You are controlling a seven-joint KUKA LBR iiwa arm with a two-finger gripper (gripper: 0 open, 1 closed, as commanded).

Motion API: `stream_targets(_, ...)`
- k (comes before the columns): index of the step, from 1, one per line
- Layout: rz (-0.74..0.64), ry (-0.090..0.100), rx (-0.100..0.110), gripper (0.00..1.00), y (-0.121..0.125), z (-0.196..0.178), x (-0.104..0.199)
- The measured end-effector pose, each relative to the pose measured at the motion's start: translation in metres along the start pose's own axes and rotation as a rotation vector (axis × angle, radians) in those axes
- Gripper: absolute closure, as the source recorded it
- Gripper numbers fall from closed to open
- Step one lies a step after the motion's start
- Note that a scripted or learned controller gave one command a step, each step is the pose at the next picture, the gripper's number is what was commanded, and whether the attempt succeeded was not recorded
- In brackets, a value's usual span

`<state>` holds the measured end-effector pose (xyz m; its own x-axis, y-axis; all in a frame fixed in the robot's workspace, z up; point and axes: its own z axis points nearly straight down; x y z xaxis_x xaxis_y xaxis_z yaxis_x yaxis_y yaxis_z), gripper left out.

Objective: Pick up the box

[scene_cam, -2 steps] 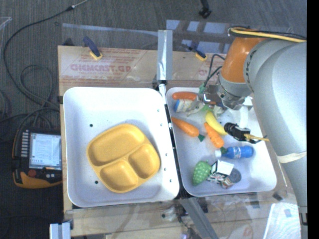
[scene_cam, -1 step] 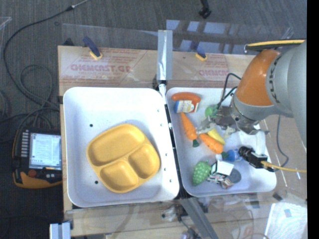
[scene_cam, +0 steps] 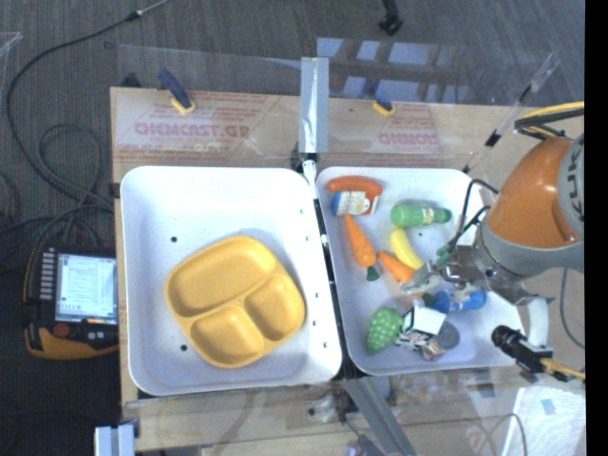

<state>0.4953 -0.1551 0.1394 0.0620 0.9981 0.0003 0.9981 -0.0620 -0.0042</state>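
Observation:
A small white box with an orange and blue label stands near the back left of the right bin, just under an orange-red sausage shape. A second small white box with dark markings lies near the bin's front, beside a bumpy green fruit. My gripper hangs low over the middle of the right bin, between the two boxes and closer to the front one. It is just above a blue object and next to an orange piece.
A carrot, a yellow banana and a green bottle crowd the right bin around the gripper. The left bin holds a yellow divided tray. A ridge separates the bins.

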Motion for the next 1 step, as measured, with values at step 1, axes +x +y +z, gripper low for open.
stream_targets(1, -0.02, 0.0, -0.024, 0.0, -0.0074, 0.0486, 0.049)
